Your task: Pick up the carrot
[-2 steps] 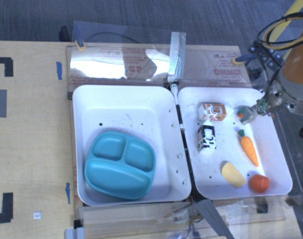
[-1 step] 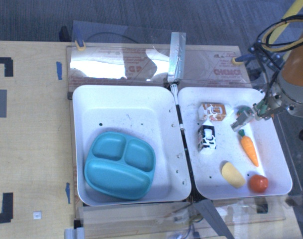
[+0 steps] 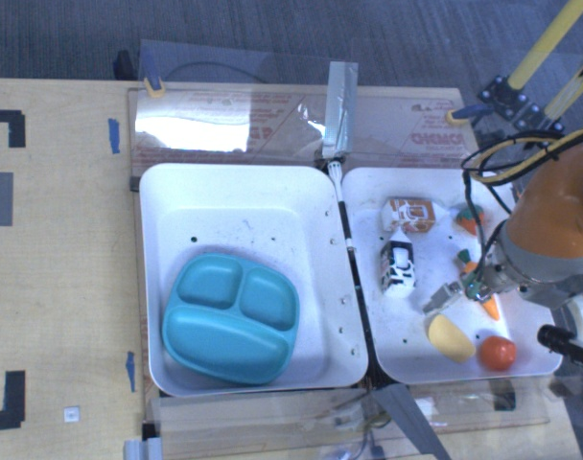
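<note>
The carrot (image 3: 489,307) lies in the right bin (image 3: 421,367), near its right side. It is small and orange, and only its tip shows past the gripper. Green bits (image 3: 466,258) just above and to the left may be its leafy top. My gripper (image 3: 470,289) hangs directly over the carrot, reaching in from the right under the orange wrist band (image 3: 557,209). The gripper body hides most of the carrot, so I cannot tell whether it touches it.
The right bin also holds a brown bread-like pack (image 3: 410,215), a black-and-white carton (image 3: 399,266), a yellow lemon (image 3: 450,338), a red tomato (image 3: 498,353) and a small orange-and-green piece (image 3: 467,221). A blue divided plate (image 3: 234,316) sits in the left bin (image 3: 167,209).
</note>
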You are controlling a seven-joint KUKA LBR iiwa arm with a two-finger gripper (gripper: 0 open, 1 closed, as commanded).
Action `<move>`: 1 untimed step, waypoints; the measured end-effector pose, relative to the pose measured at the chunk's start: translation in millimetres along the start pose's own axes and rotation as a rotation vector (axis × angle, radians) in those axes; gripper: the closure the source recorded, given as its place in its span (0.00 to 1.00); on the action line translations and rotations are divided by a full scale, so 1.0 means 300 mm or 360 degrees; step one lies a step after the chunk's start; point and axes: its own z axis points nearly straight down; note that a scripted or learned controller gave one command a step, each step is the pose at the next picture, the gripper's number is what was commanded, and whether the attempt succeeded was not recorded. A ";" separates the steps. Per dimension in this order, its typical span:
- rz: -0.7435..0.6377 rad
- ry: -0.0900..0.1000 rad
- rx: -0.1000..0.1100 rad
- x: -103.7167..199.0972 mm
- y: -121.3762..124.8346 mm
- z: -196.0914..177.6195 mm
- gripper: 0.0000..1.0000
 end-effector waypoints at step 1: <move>0.0244 0.0056 -0.0016 -0.173 0.047 0.019 0.00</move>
